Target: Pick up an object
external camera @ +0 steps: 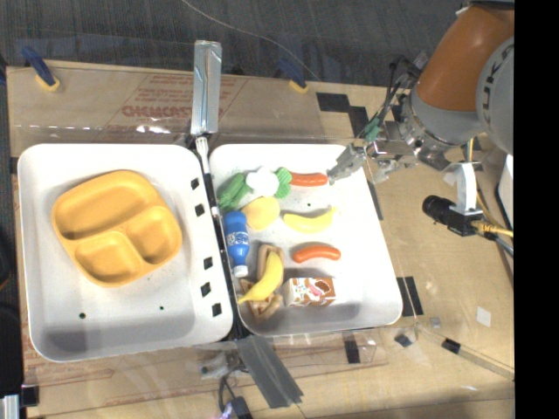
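My gripper (342, 168) hangs over the far right corner of the right bin (381, 273), its tip just right of an orange sausage (307, 179) and apart from it. In the same bin lie a green and white vegetable (253, 184), a round yellow fruit (260, 212), a pale yellow piece (308, 221), a blue bottle (236, 239), a red sausage (314, 252), a banana (267, 277) and a small brown carton (311, 291). Nothing shows in the gripper's grasp.
The left bin (52, 330) holds a yellow compartment tray (115, 225). A metal post (206, 85) stands at the far end of the divider between the bins. The arm's orange band (467, 51) rises at the upper right, over the bare bench.
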You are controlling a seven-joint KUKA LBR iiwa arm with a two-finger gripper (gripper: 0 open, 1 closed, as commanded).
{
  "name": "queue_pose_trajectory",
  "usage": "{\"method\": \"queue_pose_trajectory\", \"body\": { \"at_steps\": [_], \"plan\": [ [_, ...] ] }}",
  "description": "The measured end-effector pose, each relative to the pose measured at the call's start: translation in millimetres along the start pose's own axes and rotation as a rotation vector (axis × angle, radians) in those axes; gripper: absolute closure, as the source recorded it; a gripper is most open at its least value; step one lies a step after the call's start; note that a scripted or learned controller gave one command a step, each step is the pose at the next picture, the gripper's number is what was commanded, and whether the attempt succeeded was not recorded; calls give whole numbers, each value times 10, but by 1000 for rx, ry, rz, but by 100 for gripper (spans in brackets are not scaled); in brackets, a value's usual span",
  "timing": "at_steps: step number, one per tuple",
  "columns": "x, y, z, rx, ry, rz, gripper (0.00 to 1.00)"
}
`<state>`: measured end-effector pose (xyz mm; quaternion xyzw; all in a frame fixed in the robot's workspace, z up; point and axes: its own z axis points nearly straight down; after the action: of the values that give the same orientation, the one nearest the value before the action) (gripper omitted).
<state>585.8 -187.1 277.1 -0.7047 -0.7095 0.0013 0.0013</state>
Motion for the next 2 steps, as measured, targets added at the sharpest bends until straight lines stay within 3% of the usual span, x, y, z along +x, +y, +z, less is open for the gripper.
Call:
{"method": "queue_pose_trajectory", "body": {
  "at_steps": [1,2],
  "plan": [
    [269,-10,1243,7,2,339,0],
    [725,-118,1824,5,2,419,0]
  ]
}}
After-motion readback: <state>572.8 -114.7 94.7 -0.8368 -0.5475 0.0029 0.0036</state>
